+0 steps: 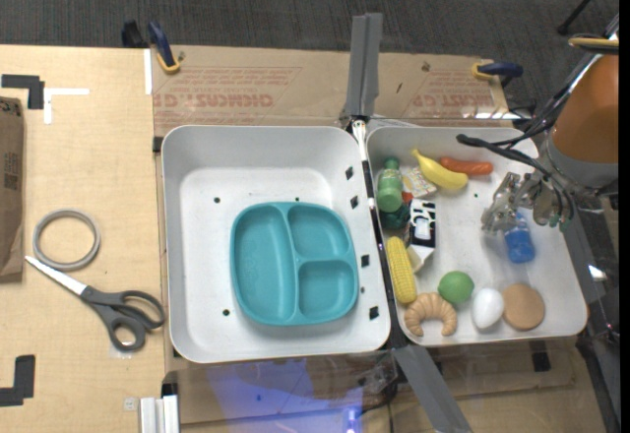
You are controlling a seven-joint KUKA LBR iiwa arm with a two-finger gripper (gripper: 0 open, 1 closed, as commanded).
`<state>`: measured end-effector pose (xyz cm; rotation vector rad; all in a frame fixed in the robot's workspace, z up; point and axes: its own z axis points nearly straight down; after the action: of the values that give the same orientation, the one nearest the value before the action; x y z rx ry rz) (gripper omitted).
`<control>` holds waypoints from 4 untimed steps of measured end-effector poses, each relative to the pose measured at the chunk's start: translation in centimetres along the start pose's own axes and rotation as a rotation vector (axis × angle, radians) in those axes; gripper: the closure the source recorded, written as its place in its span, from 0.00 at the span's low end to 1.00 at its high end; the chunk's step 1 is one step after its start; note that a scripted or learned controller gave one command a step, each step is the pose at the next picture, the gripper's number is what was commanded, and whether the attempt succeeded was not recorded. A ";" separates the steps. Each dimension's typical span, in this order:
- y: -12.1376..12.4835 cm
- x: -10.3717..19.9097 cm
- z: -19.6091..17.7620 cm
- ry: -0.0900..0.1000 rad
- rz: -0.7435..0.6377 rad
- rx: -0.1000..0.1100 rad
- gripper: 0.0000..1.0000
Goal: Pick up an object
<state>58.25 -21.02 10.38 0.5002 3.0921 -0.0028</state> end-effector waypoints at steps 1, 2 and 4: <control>-0.7 8.7 1.2 0.010 0.326 0.001 1.00; 9.1 7.7 1.1 0.007 0.406 0.001 1.00; 5.2 12.3 1.1 0.009 0.371 0.002 0.00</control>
<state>48.28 -12.20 9.17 1.0644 2.9558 -0.0003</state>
